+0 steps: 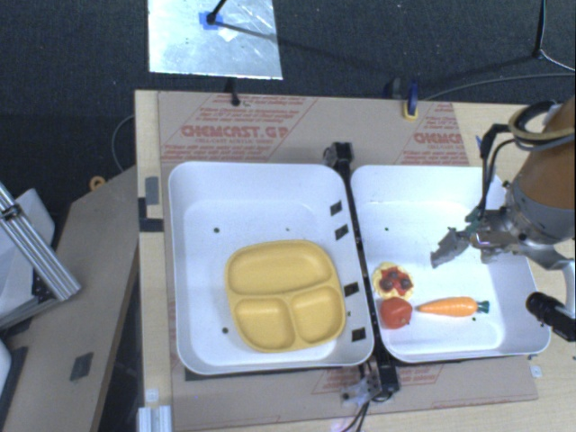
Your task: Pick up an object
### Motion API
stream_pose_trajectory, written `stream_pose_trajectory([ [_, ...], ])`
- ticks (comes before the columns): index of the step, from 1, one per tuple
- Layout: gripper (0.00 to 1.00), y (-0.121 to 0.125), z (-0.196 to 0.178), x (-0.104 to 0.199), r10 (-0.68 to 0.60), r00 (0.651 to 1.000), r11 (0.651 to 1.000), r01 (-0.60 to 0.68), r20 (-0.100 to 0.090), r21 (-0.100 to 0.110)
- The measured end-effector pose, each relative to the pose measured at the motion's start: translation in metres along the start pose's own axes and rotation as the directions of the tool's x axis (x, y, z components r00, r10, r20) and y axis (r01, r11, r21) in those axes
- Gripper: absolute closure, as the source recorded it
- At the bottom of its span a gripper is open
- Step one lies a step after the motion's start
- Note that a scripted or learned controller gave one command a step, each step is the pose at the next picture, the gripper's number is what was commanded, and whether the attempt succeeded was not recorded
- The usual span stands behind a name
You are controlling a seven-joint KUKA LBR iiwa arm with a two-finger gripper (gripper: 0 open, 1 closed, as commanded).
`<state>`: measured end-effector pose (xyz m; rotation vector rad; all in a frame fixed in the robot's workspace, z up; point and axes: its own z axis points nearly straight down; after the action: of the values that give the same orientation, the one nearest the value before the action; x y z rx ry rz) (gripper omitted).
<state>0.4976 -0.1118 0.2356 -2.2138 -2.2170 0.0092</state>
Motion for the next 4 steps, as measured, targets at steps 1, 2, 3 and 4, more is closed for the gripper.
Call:
stream_pose_trajectory([
  [1, 0.00, 0.002, -0.005, 0.000, -0.003, 1.000, 1.000, 0.003, 0.002, -0.012],
  [2, 0.00, 0.000, 0.051, -0.009, 0.001, 1.000, 1.000, -0.001, 0.001, -0.007],
  [3, 0.00, 0.003, 0.098, 0.000, 0.000, 1.000, 1.000, 0.000, 0.000, -0.008],
  [4, 0.00, 0.005, 0.147, -0.001, 0.003, 1.000, 1.000, -0.003, 0.001, -0.012],
])
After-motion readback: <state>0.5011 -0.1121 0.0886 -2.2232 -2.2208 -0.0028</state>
